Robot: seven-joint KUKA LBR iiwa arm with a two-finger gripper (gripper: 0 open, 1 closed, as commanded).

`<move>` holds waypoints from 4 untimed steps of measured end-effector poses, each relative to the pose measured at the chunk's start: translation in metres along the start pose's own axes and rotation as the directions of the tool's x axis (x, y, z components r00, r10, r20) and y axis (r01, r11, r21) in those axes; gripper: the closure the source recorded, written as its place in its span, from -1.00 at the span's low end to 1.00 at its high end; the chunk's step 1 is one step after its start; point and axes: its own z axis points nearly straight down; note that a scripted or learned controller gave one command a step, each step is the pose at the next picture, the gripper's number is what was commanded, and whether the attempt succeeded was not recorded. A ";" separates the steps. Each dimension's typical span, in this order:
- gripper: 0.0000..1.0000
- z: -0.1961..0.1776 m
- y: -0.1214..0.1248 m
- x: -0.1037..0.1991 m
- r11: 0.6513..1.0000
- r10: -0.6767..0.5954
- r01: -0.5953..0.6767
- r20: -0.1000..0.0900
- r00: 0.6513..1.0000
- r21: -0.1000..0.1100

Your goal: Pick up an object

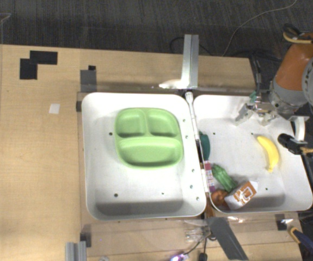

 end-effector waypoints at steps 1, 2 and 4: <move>-1.00 -0.039 -0.065 -0.016 0.999 -0.038 0.038 -0.001 0.999 0.000; -1.00 -0.003 -0.076 -0.019 0.992 -0.123 0.123 0.001 0.992 -0.006; 1.00 -0.125 -0.063 0.027 1.000 -0.005 0.005 -0.001 1.000 0.000</move>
